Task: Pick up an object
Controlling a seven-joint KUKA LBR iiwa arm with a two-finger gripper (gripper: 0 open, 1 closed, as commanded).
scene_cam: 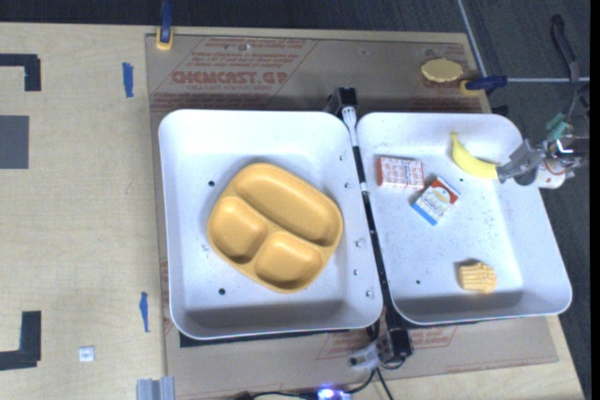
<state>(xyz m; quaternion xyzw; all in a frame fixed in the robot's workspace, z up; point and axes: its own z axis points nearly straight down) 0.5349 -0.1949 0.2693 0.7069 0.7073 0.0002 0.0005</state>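
A yellow divided tray (274, 226) crowds the left bin (178, 145); the right bin (525, 229) lies largely open.

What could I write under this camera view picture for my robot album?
Gripper by the banana; yellow tray in the other bin.

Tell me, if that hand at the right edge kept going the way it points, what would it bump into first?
Probably the yellow banana: the hand points left into the right bin, with the banana's end just ahead, though its height is unclear.
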